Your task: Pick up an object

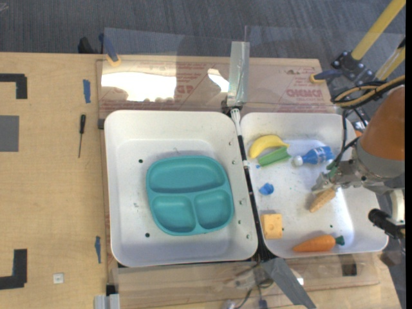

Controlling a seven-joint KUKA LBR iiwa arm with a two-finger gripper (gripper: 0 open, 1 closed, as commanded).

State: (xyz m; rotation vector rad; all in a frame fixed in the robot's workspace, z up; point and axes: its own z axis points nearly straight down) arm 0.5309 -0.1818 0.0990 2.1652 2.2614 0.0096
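Observation:
The right bin [291, 201] holds several objects: a yellow banana [264, 144], a green piece [273, 157] just below it, a blue bottle [313, 156] lying on its side, a small blue piece [266, 188], a yellow cheese block [273, 225], an orange carrot [315, 243] and a tan bread-like piece [320, 200]. My gripper [329, 180] is low over the right side of this bin. It is just above the upper end of the tan piece and below the bottle. The view is too small to tell whether it touches the tan piece.
The left bin [125, 172] contains a teal divided tray [188, 195]. A metal divider post [238, 76] stands behind the seam between the bins. Yellow and black cables [360, 56] hang at the right, above the arm's orange band [389, 131].

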